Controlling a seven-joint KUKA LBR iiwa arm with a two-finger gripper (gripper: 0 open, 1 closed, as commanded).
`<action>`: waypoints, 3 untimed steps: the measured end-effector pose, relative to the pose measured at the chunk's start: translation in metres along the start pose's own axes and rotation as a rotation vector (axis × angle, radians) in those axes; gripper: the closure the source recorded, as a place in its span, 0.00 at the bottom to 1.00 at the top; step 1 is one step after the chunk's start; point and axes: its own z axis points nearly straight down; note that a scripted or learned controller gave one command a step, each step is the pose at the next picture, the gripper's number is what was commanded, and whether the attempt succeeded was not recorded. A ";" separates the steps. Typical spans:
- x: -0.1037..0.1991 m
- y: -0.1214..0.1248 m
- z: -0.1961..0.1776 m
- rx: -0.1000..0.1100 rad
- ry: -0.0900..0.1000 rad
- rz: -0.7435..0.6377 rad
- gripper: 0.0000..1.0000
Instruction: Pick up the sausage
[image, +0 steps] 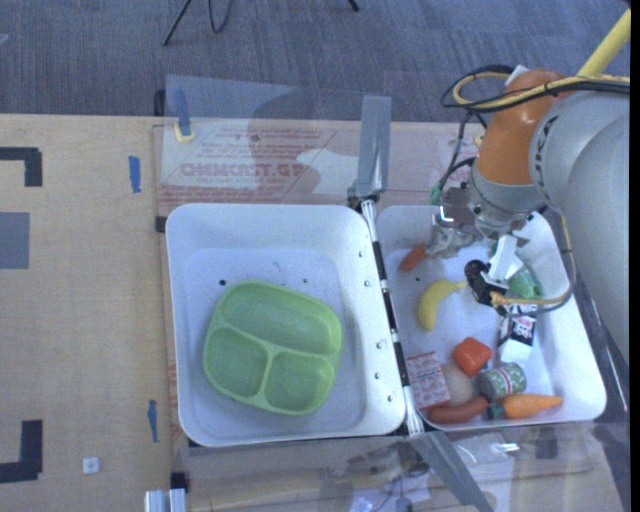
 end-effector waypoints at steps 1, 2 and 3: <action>0.100 -0.027 -0.080 0.001 -0.001 0.241 1.00; 0.100 -0.027 -0.080 0.001 -0.001 0.241 0.00; 0.020 -0.001 -0.081 -0.001 -0.002 0.141 0.00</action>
